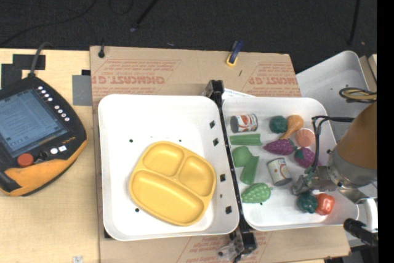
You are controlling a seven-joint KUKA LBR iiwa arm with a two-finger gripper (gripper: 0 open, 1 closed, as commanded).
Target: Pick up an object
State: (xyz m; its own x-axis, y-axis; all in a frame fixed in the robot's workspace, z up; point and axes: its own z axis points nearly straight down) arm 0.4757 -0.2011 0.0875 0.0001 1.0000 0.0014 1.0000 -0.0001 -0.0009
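The hand (306, 184) is hovering low over the near right corner of the right bin (258, 222), just above a dark green toy (306, 202) and a red one (325, 204). It's reaching for a grasp; I cannot tell its grip state. Next, it needs closing squarely on one toy, then lifting.

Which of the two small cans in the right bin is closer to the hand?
The silver can, lying tilted in the bin's middle just left of the hand. The red-labelled can sits further off, near the bin's far left corner.
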